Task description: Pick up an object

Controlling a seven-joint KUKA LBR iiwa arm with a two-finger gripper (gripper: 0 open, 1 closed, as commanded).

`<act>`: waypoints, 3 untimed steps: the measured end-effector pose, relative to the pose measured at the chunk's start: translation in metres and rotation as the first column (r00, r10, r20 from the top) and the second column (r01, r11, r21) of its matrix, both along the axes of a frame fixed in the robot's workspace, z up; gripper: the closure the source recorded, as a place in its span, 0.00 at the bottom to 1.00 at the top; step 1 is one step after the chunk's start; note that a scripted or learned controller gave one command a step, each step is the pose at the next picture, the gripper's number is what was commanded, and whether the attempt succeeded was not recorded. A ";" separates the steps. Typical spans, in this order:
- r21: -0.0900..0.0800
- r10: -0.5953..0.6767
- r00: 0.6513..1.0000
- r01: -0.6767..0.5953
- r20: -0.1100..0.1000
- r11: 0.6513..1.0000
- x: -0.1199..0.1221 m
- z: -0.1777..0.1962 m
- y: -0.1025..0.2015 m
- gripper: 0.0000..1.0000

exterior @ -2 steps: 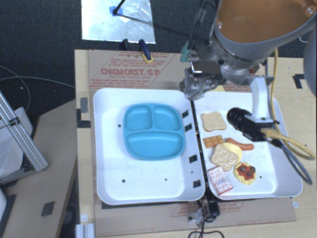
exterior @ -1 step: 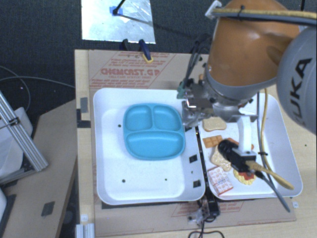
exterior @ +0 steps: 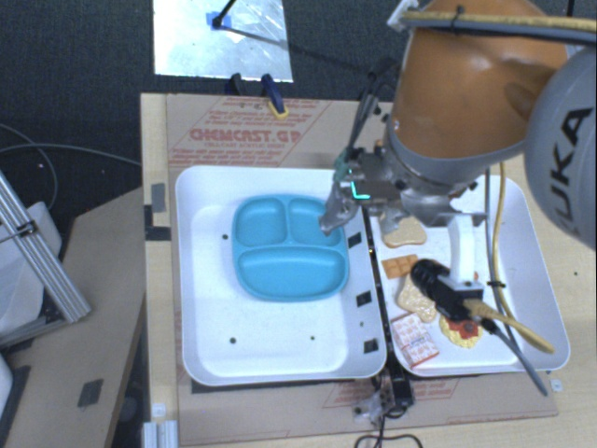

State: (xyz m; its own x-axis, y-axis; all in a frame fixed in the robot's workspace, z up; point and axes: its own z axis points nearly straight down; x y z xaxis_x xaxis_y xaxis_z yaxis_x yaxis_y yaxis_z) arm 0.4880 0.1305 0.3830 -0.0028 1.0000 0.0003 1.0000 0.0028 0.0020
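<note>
Two white bins side by side on cardboard point(exterior: 242, 133) w/ red print. Far left, off the bench: alu frame point(exterior: 37, 259). Top, left of centre: foil sheet point(exterior: 224, 26), blue clip point(exterior: 273, 96) just below it at the cardboard's edge.

L bin point(exterior: 201, 278): blue plate point(exterior: 280, 259), 3 compartments, lies flat in upper-mid part, its right rim near the bin's right wall.

Gripper point(exterior: 338, 211) is over plate's upper right corner, by the divide betw. bins. Arm point(exterior: 569, 147) comes in from right, orange band point(exterior: 466, 73) above the wrist. Jaws — can't tell if open or closed, nor if anything is held.

R bin point(exterior: 536, 278), left part: tan bread piece point(exterior: 403, 234) at top, orange cracker point(exterior: 396, 267) just below, tan cookie point(exterior: 412, 299) below that, red-white card point(exterior: 415, 337) nearest front edge. Yellow-red piece point(exterior: 462, 332) just right of card. These sit close together — all apart from plate.
</note>
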 end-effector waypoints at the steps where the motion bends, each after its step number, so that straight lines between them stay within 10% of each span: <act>1: 0.005 0.004 1.000 -0.005 0.010 1.000 -0.001 0.085 0.037 0.00; 2: -0.001 0.005 1.000 -0.005 -0.008 1.000 -0.003 0.006 0.090 0.00; 3: -0.007 -0.002 1.000 0.002 -0.017 1.000 -0.005 -0.172 0.094 0.00</act>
